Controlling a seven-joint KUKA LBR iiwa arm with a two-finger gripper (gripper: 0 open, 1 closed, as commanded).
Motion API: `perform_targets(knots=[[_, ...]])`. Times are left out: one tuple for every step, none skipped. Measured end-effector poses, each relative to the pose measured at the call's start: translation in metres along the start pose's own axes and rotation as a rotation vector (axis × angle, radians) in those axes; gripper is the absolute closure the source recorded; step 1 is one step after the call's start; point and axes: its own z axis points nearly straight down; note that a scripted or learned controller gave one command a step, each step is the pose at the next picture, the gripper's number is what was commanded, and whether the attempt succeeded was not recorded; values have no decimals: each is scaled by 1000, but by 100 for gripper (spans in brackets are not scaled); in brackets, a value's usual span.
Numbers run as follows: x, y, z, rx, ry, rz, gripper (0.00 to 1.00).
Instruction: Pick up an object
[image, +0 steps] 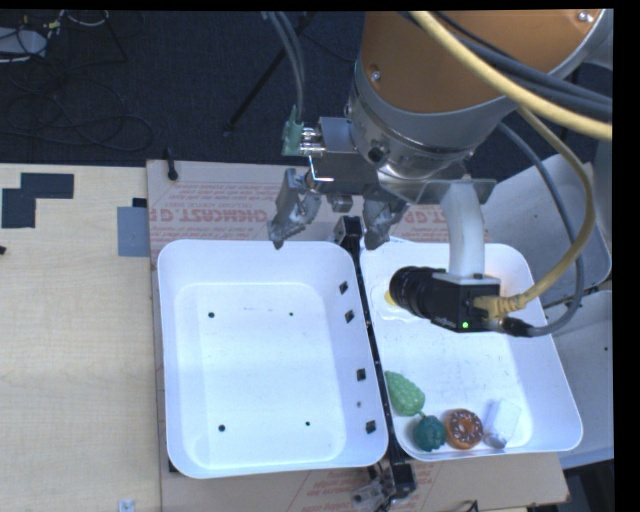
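Two-finger hand spread and holding nothing above the bins' far edge; pale green lump, teal ball and brown doughnut lie in right white bin.

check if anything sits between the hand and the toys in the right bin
Nothing visible blocks it. The hand hangs open above the far rim where the bins meet, while the green toy, teal ball, donut and white piece cluster at the right bin's near edge, with bare floor between.

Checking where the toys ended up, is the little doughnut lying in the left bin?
No, the doughnut lies in the right bin, near its front edge beside a teal toy.
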Motion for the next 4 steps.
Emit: perform_targets(knots=[[-4, 28, 5, 6, -4, 7, 0], [22, -1, 4, 9, -4, 3, 0], [23, 0, -5, 12, -6, -3, 100], [-56, 0, 4, 9, -5, 14, 100]])
